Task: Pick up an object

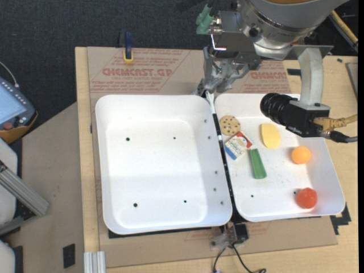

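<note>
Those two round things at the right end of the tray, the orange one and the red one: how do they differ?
The orange ball is lighter and yellower in colour; the red ball is a deeper red-orange. The orange ball lies farther back, beside the yellow piece; the red ball lies at the front corner of the right bin, close to its rim. Both are round, alike in size, and lie loose in that bin.
</note>
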`<action>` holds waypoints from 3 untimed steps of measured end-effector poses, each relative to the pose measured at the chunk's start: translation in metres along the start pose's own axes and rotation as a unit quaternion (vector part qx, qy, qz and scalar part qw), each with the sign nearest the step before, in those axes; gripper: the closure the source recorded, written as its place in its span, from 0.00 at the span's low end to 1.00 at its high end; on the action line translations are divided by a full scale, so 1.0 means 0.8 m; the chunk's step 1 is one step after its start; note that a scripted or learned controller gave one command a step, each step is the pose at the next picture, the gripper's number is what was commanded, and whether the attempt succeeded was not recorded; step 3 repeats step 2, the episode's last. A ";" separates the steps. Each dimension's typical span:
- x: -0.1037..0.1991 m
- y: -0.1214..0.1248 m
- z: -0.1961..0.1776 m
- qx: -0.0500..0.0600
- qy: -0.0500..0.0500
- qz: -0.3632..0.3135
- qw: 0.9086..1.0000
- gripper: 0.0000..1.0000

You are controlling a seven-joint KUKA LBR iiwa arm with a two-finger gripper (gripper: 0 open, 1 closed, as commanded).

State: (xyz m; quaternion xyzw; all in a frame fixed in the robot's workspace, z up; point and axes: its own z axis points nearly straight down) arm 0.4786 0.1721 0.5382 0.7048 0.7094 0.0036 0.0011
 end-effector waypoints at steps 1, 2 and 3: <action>-0.003 0.001 0.004 0.003 -0.002 0.002 1.000 1.00; 0.035 0.001 0.004 0.002 -0.001 0.001 1.000 1.00; 0.035 0.001 0.004 0.002 -0.001 0.001 1.000 1.00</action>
